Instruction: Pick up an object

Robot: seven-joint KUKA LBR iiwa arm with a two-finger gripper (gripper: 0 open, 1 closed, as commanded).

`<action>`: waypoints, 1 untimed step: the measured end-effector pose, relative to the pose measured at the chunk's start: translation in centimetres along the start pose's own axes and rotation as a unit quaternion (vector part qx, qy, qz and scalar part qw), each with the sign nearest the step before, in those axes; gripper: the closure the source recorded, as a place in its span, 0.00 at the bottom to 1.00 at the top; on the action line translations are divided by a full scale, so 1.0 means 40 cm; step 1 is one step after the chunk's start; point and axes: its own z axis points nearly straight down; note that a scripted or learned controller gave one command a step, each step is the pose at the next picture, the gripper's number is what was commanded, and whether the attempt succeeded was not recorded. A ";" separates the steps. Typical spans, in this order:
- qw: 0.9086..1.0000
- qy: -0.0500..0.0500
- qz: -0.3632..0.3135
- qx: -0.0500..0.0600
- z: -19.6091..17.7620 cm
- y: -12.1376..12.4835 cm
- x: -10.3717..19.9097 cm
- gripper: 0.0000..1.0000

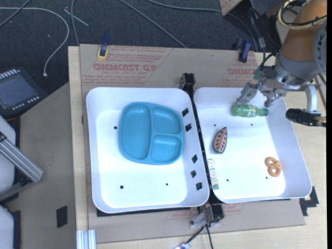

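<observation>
My gripper [258,97] hangs over the far part of the right bin [295,139], its two fingers spread open. Just below the fingertips lies a green bottle [248,110] on its side, not held. A brown and pink leaf-shaped object [220,139] rests near the bin's left side. An orange pretzel [272,166] lies toward the near right corner.
The left bin [104,180] holds a blue divided plate [151,133]. A black divider with clips [193,134] runs between the bins. Cables trail over the dark floor beyond the bench.
</observation>
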 end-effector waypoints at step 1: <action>1.000 -0.001 -0.002 -0.008 -0.024 0.008 0.001 0.00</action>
